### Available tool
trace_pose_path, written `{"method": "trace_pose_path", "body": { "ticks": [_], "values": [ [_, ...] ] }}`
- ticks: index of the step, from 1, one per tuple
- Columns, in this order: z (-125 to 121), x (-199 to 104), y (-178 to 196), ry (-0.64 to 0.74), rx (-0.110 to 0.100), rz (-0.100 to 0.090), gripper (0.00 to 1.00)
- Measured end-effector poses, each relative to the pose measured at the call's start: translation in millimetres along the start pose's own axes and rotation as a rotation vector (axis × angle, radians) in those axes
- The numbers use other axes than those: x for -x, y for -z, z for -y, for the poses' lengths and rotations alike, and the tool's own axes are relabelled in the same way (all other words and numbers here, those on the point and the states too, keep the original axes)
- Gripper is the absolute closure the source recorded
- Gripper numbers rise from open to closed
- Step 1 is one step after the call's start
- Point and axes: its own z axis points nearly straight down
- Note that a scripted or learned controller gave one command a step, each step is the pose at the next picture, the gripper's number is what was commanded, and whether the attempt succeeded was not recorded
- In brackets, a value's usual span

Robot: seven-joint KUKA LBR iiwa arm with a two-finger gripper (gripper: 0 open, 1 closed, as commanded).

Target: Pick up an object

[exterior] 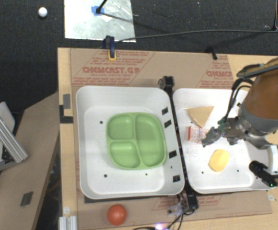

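The right bin (196,183) holds a tan wedge-shaped piece (200,115), a small red and white packet (193,133) and a yellow rounded lump (218,160). My gripper (209,138) hangs over this bin, just right of the packet, below the wedge and up-left of the yellow lump. Nothing shows between its tips. The left bin (88,128) holds a green divided plate (135,140).
A red ball (116,214) lies on the cardboard in front of the left bin. Black clips (166,82) sit along the divider between the bins. A foil sheet (99,13) lies on the dark floor beyond the bench.
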Motion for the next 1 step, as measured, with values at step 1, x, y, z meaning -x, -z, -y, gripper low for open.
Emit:
{"method": "trace_pose_path", "body": {
  "ticks": [1],
  "values": [
    [-2.6, 0.0, 5.1, 0.002, 0.012, 0.002, 0.0]
  ]
}}
